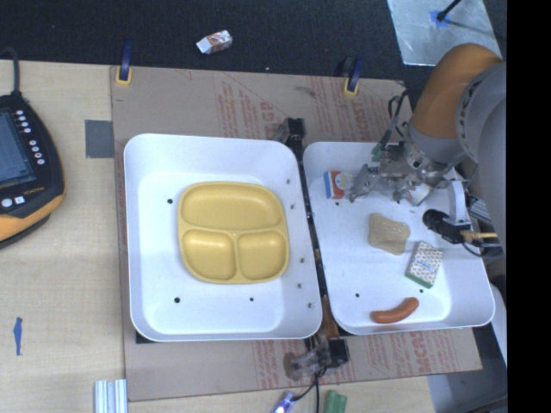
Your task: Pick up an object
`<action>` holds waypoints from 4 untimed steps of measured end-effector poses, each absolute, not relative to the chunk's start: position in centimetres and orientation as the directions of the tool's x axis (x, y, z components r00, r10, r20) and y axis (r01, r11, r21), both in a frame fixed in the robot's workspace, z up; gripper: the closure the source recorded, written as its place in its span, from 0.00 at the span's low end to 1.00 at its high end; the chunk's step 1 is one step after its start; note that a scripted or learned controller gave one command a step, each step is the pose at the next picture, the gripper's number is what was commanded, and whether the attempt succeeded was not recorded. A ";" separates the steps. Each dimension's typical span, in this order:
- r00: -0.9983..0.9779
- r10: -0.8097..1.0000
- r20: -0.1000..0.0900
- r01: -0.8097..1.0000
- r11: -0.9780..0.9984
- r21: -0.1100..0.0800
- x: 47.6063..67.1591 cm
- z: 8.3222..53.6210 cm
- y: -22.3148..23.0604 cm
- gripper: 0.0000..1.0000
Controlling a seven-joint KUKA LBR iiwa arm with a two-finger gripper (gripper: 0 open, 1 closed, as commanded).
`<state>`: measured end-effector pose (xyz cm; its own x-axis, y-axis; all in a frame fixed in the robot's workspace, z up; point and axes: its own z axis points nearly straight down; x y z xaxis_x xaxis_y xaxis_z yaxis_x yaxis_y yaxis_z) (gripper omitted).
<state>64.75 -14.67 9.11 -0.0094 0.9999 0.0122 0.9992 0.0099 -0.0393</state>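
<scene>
The right bin [344,299] holds several loose objects. A small red, white and blue carton [333,184] lies at its back left. A tan bread-like piece [388,233] rests in the middle. A green patterned packet [425,264] lies to its right, and an orange-brown sausage [395,311] sits near the front rim. My gripper [368,184] hangs low over the back of this bin, just right of the carton and behind the tan piece. I see nothing held in it.
The left bin [146,308] carries a yellow divided plate [233,231]. A teach pendant [21,170] lies on the bench at the far left. Blue clamps [126,63] [351,71] pin the cardboard's back edge. The grey arm [465,101] looms over the right bin's back right corner.
</scene>
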 end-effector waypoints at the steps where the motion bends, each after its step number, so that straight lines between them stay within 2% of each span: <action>1: -0.005 1.000 -0.001 1.000 0.005 -0.005 59.6 9.2 -15.4 0.00; 2: -0.005 1.000 -0.001 1.000 0.005 -0.005 56.8 9.1 -15.8 0.00; 3: -0.007 1.000 -0.001 1.000 0.007 -0.006 56.8 10.2 -15.9 1.00; 4: -0.008 1.000 -0.002 1.000 0.008 -0.006 56.8 10.2 -15.9 0.00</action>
